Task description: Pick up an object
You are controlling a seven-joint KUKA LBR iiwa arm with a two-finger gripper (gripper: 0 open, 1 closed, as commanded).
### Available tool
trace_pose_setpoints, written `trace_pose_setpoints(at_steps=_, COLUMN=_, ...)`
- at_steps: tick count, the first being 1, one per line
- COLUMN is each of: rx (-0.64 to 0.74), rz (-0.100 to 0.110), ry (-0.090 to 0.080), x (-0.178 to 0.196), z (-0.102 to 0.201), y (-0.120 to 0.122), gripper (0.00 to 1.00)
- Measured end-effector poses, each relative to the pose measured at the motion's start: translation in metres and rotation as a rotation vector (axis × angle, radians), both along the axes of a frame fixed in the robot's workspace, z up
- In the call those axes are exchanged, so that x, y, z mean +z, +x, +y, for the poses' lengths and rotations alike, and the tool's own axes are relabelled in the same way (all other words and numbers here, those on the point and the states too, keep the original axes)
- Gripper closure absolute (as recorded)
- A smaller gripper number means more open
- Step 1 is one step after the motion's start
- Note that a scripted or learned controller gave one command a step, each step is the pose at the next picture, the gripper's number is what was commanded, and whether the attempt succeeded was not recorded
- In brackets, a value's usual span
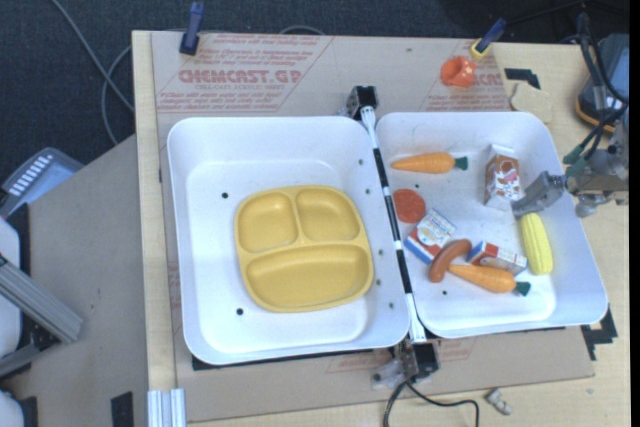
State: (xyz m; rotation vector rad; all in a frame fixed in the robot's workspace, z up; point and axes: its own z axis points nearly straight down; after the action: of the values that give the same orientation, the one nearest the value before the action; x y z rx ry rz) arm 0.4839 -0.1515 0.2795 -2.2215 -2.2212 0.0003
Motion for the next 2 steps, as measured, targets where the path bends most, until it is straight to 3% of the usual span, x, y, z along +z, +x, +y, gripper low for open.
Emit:
trace_pose_setpoints(at_steps=1, rx=0.0, rz=0.0, ry=-0.001, x=-0.109, z=-0.065, y=0.072, gripper=0.0)
trace_pose_setpoints(at_steps=2, rx=0.002, rz=0.002, ry=0.006, x=-0.195, z=-0.064, y=0.042, gripper=0.0)
